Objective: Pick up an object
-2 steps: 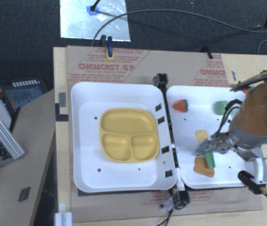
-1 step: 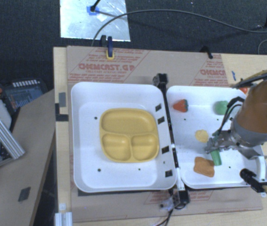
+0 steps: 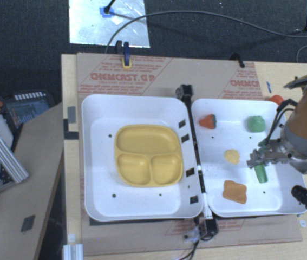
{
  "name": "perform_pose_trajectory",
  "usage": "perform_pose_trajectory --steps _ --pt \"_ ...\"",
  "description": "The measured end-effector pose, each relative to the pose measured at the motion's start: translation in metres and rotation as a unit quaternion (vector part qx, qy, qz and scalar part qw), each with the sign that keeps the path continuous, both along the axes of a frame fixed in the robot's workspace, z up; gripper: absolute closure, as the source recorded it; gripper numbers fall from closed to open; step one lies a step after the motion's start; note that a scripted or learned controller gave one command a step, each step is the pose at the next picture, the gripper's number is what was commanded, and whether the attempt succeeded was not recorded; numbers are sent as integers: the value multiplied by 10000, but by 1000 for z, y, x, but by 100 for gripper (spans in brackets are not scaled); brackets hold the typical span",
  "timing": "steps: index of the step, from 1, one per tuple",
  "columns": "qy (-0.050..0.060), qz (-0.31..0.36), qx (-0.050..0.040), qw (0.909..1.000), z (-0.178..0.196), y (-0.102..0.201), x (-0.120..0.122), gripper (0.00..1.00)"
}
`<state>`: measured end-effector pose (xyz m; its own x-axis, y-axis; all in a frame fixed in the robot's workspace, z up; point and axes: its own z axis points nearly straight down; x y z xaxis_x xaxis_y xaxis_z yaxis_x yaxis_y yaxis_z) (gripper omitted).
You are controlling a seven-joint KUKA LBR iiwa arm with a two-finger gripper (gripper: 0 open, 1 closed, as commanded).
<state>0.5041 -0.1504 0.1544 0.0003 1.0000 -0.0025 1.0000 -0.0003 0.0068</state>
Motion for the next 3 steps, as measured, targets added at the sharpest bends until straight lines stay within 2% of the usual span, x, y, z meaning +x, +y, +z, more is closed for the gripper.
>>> perform_pose_trajectory --steps 1,2,3 --pt "-3 27 3 10000 58 9 1 100" --pt "22 24 9 10000 65 9 2 100" --pt "16 52 18 10000 77 62 9 100"
